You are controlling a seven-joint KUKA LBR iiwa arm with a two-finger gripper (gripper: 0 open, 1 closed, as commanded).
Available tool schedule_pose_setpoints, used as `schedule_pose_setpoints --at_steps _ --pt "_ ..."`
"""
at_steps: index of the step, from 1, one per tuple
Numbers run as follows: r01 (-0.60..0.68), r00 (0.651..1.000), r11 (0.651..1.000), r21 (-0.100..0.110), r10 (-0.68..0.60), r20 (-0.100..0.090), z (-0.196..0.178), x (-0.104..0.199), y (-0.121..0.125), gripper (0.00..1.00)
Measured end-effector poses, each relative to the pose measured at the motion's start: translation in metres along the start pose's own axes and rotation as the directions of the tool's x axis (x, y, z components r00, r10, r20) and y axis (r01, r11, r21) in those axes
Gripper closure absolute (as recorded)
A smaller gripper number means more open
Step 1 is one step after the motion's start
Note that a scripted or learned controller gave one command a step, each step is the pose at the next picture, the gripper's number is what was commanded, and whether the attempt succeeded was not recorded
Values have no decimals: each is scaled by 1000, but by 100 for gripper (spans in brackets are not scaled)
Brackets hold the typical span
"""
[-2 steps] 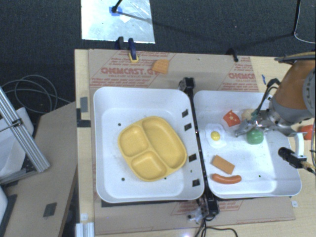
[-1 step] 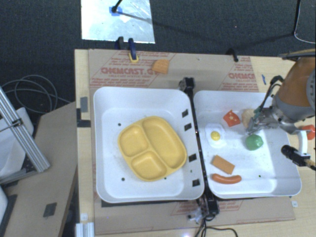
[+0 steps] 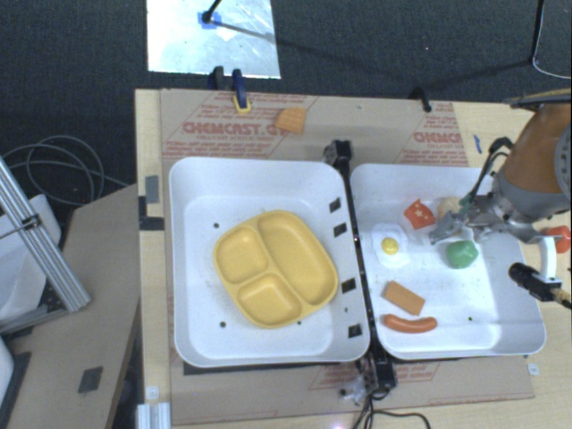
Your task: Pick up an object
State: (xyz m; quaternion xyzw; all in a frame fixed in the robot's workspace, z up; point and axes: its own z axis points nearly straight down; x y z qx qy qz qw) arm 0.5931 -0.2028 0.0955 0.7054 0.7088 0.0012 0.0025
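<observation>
The right bin [image 3: 514, 333] holds several toy foods. A fried egg [image 3: 390, 245] lies near its left wall, with a red piece [image 3: 417, 213] behind it. A green round piece [image 3: 461, 255] sits mid-bin. An orange block [image 3: 403, 298] and a sausage [image 3: 410, 324] lie toward the front. My gripper [image 3: 462, 227] hangs low over the bin, just behind and above the green piece and right of the red piece. Nothing can be seen held in it.
The left bin [image 3: 192, 239] carries a yellow divided plate [image 3: 274, 267]. A tan block [image 3: 290, 119] lies on the cardboard behind the bins, and a clamp [image 3: 239, 92] stands at the back edge. The arm [image 3: 536, 164] comes in over the right bin's far right side.
</observation>
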Motion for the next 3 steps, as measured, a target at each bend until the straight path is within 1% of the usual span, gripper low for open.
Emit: schedule_pose_setpoints --at_steps 1,2,3 --pt "-4 1000 1000 6 4 -2 11 -4 -32 0" --pt "-2 1000 1000 1 2 0 0 -4 -30 100" --pt "8 1000 1000 -7 -8 -3 -124 81 -46 100"
